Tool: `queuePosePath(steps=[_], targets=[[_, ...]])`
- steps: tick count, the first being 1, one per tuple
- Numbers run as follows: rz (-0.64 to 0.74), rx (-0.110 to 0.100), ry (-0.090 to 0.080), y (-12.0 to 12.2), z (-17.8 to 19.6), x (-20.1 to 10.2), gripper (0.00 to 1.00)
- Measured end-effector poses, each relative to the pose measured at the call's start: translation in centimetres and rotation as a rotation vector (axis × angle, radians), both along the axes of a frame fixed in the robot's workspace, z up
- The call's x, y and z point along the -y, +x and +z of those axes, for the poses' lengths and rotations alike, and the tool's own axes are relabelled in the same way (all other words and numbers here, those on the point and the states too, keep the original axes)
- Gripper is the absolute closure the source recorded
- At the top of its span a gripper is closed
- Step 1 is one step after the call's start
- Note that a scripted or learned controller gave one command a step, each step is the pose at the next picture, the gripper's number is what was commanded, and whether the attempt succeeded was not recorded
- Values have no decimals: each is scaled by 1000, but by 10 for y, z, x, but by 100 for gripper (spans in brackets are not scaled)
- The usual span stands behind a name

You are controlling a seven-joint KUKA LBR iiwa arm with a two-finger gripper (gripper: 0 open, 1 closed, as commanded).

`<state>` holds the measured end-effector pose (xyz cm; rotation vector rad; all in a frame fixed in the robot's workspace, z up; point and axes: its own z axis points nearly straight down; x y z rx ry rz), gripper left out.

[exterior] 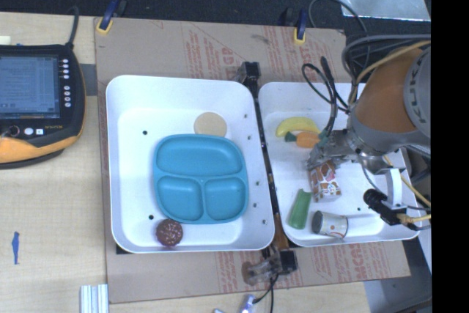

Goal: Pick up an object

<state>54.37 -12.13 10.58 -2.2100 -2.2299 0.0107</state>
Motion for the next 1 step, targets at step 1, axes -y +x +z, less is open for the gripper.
queuePosePath(steps=[1], targets=[[-5,4,4,46,86,-65,100]])
